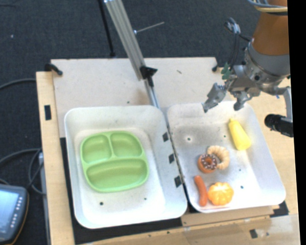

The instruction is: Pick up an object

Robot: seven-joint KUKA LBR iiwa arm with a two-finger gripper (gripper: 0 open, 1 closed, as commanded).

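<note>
the jaws [225,101] hang spread apart over the top edge of the right bin [264,190], two dark fingers [212,99] pointing down with nothing between them. they sit below the grey wrist and the orange band of the one arm [269,31], which comes in from the upper right. nearest below them, inside the right bin, lies one yellow banana [239,134] near the right wall, well apart from the fingers. further down sit two donuts [214,159], one pale and one brown, touching each other at the bin's middle. below those lie one carrot [201,190] and one orange [220,193], just beside each other near the bottom rim. the left bin [81,215] holds one green tray [114,161] with three compartments. both bins rest side by side on the pale surface [99,81]. one metal pole [129,38] slants up from between the bins.
</note>
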